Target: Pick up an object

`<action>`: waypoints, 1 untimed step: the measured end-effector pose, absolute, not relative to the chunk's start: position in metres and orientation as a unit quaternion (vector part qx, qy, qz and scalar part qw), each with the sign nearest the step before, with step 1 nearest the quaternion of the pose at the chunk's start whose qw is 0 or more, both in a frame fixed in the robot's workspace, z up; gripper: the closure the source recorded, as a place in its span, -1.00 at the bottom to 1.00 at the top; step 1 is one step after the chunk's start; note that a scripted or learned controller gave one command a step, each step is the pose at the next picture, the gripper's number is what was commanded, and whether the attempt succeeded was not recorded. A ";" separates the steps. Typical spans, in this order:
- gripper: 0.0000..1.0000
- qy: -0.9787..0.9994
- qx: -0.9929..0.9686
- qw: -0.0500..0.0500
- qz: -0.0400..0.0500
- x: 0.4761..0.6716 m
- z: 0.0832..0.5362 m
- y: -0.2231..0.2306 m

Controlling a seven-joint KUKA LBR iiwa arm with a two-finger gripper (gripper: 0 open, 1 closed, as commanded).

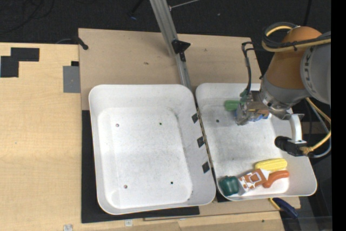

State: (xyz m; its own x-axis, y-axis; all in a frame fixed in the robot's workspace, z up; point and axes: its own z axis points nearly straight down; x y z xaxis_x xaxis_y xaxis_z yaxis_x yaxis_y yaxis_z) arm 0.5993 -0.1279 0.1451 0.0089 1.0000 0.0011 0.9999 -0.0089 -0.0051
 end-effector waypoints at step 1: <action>1.00 -0.705 -0.709 -0.001 -0.001 0.594 0.206 -0.128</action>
